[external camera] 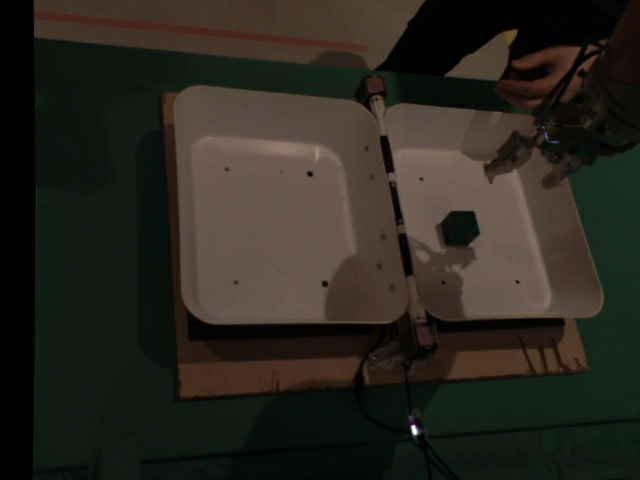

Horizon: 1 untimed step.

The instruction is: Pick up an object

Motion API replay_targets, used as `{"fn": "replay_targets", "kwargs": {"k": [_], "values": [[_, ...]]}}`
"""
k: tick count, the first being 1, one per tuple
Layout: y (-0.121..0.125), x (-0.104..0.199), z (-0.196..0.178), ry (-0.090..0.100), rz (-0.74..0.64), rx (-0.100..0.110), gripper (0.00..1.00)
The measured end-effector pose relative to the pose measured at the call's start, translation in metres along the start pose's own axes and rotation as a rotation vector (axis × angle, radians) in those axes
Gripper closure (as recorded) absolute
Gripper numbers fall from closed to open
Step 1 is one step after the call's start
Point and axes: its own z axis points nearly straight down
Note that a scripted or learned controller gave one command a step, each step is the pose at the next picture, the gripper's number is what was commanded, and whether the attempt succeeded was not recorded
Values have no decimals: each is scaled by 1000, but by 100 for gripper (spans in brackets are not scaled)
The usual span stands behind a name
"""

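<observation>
- Two shallow white bins are counted, set side by side: the left bin (pixel 200 118) and the right bin (pixel 570 268).
- A thin rod (pixel 392 183) with dark and light bands is seen along the seam between the bins, with a small fitting at each end.
- One object is counted: a small dark cube (pixel 460 228), resting on the floor of the right bin, left of that bin's centre and near the dividing rod.
- Only a few small dark specks are noted on the floor of the left bin.
- One gripper (pixel 528 168) is seen at the upper right, above the right bin's far right part, on the arm (pixel 615 118) entering from the right.
- Its two fingers (pixel 502 160) are spread apart, released; nothing is seen between them and nothing is touched.
- The gripper is well apart from the cube, which lies below and to its left in the view.
- One human hand (pixel 540 73) is noted beyond the bin's far edge, just above the gripper, lightly curled; whether anything is held by it cannot be told.
- The bins are seated on a cardboard sheet (pixel 480 368) over a green bench cover (pixel 100 268).
</observation>
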Motion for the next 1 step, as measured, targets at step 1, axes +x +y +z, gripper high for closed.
{"fn": "replay_targets", "kwargs": {"k": [1], "values": [[0,0,0,0,0,0,0]]}}
